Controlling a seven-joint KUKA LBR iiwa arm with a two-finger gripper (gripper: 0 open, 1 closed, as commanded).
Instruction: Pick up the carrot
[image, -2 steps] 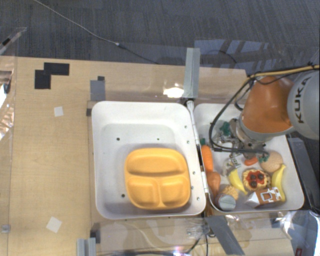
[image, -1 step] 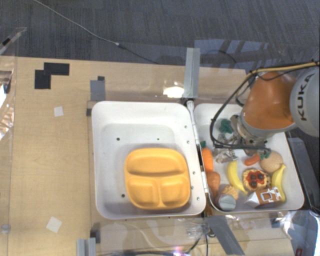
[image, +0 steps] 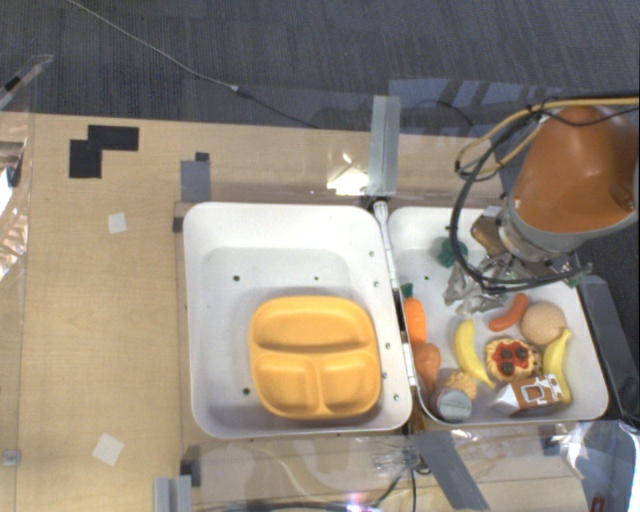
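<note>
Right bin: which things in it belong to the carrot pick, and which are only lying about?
For the job:
- carrot
- gripper

Lying about:
- two bananas
- sausage
- small pizza
- round bun
- yellow divided tray in the left bin

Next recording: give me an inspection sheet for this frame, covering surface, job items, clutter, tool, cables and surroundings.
Surface: wooden bench, two white bins side by side.
Job items: carrot in right bin, against its left wall, apart from the tool.
Clutter: yellow tray in left bin; two bananas, sausage, pizza in right bin.
Tool: tool over right bin, right of carrot.
Cables: cables looped beside arm.
Surroundings: grey carpet.
</note>
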